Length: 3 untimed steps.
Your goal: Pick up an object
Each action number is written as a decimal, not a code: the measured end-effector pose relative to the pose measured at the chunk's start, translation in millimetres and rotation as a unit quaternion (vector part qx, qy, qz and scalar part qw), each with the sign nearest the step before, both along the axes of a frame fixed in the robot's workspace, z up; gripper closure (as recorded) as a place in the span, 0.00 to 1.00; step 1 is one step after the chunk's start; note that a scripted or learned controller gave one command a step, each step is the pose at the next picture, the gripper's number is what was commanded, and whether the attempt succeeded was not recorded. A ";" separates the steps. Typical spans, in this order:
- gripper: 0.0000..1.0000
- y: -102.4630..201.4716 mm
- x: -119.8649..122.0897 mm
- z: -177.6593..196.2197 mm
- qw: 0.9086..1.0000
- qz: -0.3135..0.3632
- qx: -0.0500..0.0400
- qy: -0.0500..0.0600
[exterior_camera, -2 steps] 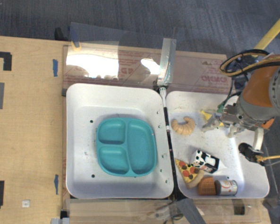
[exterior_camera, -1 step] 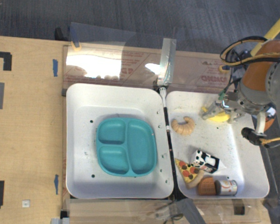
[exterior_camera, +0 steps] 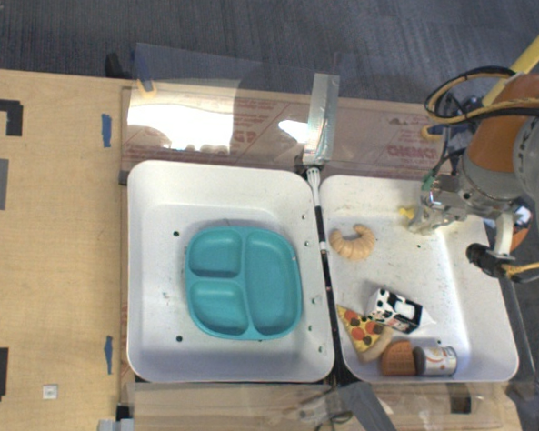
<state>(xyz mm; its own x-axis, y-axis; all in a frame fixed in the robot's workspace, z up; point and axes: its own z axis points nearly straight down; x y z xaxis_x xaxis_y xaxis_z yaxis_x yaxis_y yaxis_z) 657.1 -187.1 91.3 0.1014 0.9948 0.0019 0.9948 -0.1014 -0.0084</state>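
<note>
My gripper (exterior_camera: 430,218) hangs over the far right part of the right bin (exterior_camera: 483,305), low near its floor. A small yellow piece (exterior_camera: 405,211) lies just to the gripper's left, close to it. A tan croissant (exterior_camera: 353,242) rests in the far left part of that bin. Near the front lie a black-and-white cow-patterned toy (exterior_camera: 397,310), a pizza slice (exterior_camera: 363,330), a brown round item (exterior_camera: 396,357) and a small can (exterior_camera: 437,360).
The left bin (exterior_camera: 149,248) holds a teal three-compartment plate (exterior_camera: 244,281). A divider ridge (exterior_camera: 320,259) separates the two bins. Cables loop by the arm (exterior_camera: 502,142) at the right. A clear panel (exterior_camera: 221,116) stands behind the bins.
</note>
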 end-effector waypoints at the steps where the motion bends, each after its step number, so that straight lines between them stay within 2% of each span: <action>1: 1.00 63.9 0.8 13.4 0.998 0.061 0.000 -0.003; 2: 0.00 61.7 0.0 12.6 0.998 0.059 -0.001 -0.002; 3: 0.00 108.6 8.0 94.6 0.988 0.154 -0.002 -0.008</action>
<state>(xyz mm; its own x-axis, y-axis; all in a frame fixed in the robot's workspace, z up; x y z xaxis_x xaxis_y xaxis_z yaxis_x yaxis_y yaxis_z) 665.1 -78.5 185.9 -0.2055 0.9787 -0.0023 0.9786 0.2055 0.0071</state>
